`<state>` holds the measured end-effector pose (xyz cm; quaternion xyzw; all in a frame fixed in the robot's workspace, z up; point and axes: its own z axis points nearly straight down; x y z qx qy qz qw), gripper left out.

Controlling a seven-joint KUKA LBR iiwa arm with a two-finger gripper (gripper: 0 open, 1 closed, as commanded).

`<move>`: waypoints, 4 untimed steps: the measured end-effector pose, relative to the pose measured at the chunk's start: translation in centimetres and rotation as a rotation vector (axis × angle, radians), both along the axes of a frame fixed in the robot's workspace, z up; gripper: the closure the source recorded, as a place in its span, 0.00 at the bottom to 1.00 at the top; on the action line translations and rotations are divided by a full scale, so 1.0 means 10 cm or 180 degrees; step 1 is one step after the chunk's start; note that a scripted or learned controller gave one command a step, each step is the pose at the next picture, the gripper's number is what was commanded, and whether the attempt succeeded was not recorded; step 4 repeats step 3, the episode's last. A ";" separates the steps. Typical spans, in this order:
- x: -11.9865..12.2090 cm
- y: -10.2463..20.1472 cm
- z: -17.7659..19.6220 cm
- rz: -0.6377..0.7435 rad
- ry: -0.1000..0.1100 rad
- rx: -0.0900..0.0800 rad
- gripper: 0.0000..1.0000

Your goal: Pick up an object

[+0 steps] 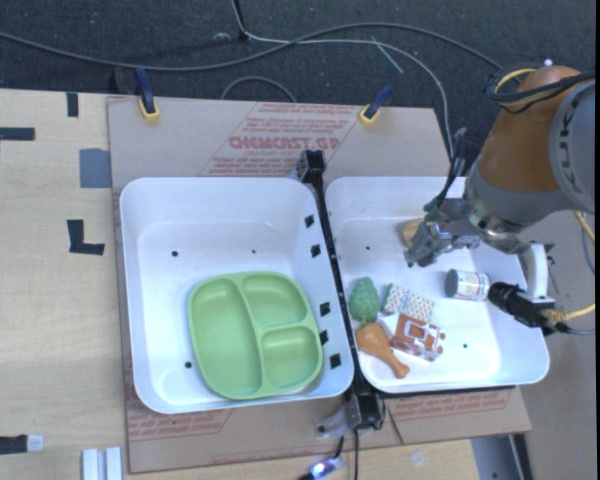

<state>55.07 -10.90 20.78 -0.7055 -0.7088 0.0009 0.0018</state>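
Across the bench [40, 268] sit two bins, the left [150, 218] holding one green tray [255, 335], the right [370, 208] one arm whose fingers [420, 253], spread unreadable, hover with a tan lump [412, 232] just at eleven o'clock, five small items toward five.

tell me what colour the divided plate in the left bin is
Light green; the divided plate shows clearly in the camera view.
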 end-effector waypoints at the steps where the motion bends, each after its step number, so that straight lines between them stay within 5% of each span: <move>1: -0.07 0.55 -0.08 0.0003 0.0000 0.0000 1.00; 3: -0.08 1.69 -0.01 0.0009 -0.0004 0.0001 1.00; 4: -0.08 1.69 -0.01 0.0009 -0.0004 0.0001 1.00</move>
